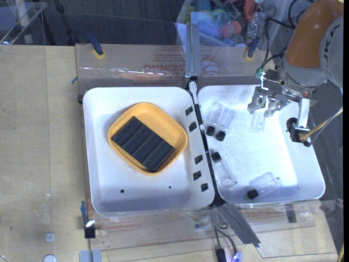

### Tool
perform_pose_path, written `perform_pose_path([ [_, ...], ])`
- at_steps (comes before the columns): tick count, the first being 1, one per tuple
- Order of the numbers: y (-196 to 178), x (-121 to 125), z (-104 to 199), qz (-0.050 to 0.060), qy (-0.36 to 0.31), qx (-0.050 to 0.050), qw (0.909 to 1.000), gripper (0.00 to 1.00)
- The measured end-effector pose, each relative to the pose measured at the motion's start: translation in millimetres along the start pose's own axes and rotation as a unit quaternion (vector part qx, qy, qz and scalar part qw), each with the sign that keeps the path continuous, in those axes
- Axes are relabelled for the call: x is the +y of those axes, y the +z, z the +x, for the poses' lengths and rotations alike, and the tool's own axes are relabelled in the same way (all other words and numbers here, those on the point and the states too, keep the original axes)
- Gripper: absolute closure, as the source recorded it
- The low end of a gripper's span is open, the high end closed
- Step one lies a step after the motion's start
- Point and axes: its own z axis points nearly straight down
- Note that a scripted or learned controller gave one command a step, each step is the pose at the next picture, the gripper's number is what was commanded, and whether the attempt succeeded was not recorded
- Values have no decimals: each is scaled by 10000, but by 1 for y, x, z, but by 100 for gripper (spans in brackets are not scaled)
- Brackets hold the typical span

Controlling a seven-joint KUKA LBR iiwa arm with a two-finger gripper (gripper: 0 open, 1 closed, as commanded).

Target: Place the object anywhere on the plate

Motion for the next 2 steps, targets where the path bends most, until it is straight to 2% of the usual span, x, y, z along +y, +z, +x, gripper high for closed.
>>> perform_pose_path([
  [1,-8,23,28,-28,-1070,-11,9943,100],
  [2,12,15,50,-1,-2089,-7,9779,100],
])
